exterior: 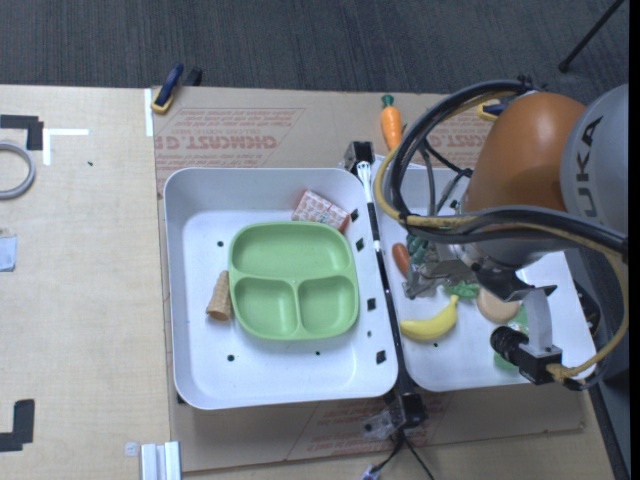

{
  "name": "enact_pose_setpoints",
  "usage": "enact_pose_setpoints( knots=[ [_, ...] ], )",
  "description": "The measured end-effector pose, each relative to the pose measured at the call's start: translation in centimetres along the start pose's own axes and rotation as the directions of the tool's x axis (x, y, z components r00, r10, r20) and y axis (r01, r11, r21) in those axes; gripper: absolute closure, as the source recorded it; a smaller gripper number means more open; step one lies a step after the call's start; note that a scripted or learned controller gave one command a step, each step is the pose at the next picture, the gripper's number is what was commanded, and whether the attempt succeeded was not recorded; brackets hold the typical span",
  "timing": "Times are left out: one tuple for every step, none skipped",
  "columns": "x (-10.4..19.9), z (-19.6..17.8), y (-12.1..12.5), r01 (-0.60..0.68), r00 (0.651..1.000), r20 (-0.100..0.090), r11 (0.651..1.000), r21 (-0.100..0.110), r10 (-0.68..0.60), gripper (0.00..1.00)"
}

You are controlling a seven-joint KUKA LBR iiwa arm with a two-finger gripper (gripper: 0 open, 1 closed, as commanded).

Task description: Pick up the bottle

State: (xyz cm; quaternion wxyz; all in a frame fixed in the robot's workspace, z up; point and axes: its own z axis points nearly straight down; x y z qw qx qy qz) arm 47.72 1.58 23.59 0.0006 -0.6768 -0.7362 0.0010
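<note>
My gripper [428, 276] hangs low over the left part of the right bin [420, 363], just above a yellow banana [432, 321] and beside a small red item [401, 258]. The grey arm with its orange band [520, 158] and looped cables covers most of that bin. A beige rounded item [497, 306] and a bit of something green [501, 357] peek out from under the wrist; I cannot tell what they are. I cannot make out a bottle for certain among the visible items.
The left bin [190, 298] holds a green divided plate [295, 280], a tan cork-like piece [219, 296] and a patterned packet [320, 209]. An orange carrot toy [390, 123] lies on the cardboard behind the bins. A black clamp [359, 155] sits at the bins' shared far corner.
</note>
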Motion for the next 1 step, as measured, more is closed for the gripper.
enact_pose_setpoints(
  knots=[
    [7.40,3.50,0.64,0.306,0.952,0.000,0.952,0.000,-0.306,1.00]
  ],
)
